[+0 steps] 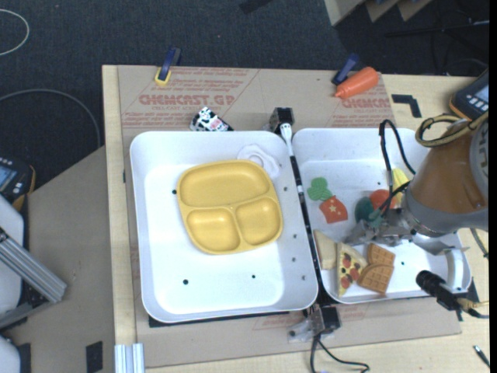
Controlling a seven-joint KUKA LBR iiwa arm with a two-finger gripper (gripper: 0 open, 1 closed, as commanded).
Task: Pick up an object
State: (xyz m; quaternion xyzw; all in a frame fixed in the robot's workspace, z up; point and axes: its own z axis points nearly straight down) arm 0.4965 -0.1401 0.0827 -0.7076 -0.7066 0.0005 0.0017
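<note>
Arm [454, 185] reaches in from right, tool [371, 228] lowered, pointing left.

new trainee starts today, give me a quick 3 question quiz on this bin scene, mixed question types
1. True or false: the yellow divided plate lies in the right bin.
2. Which bin is the gripper over? A) the left bin B) the right bin
3. Fill in: the pizza slice lies beside the ___.

Key
1. False; it lies in the left bin.
2. B; the arm reaches in over the toys there.
3. Waffle.
</note>
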